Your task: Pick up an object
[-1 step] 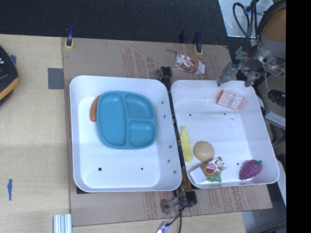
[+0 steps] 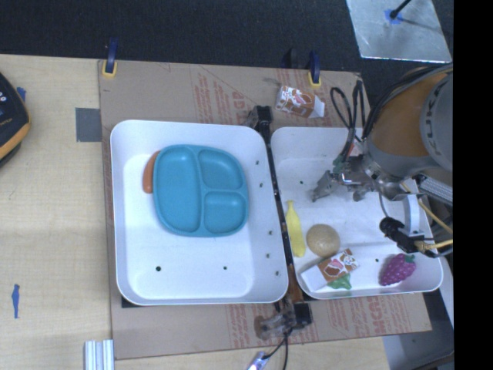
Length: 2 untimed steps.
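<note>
Lying along the near edge of the right bin (image 2: pixel 308 141) are three small things: a bunch of purple grapes (image 2: pixel 397 269) toward the right corner, a red and white packet (image 2: pixel 337 268) left of it, and a tan, round potato-like piece (image 2: pixel 323 239) just behind the packet. A yellow banana-shaped piece (image 2: pixel 294 228) is lying lengthwise against the bin's left wall, close beside the tan piece. Farther back, the gripper (image 2: pixel 339 185) is hanging over the bare middle of this bin, its two grey fingers (image 2: pixel 322 190) spread apart with nothing between them, well clear of the items at the near edge. The grey arm with its orange band (image 2: pixel 400 122) is reaching in from the right. In the left bin (image 2: pixel 123 230), a blue divided plate (image 2: pixel 202 190) is sitting toward the far side, partly covering an orange piece (image 2: pixel 148 173) at its left rim. Beyond both bins, a small red and white wrapper (image 2: pixel 300 102) is resting on the brown board (image 2: pixel 192 91).
</note>
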Each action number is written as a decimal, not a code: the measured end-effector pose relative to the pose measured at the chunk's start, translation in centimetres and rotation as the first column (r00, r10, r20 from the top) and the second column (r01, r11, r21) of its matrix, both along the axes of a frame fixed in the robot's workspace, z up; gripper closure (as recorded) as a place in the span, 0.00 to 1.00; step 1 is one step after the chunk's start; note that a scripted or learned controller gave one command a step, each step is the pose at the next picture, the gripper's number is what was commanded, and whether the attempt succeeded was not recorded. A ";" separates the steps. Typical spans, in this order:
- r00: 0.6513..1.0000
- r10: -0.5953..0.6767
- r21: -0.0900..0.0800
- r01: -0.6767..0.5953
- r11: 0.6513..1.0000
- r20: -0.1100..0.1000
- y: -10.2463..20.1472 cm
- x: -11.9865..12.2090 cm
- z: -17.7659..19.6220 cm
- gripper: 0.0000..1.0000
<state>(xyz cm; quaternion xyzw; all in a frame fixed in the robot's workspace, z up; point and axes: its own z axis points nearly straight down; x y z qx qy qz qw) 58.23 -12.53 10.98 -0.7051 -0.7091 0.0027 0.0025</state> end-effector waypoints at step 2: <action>1.000 0.004 -0.003 -0.004 1.000 0.009 2.2 -8.4 -0.2 1.00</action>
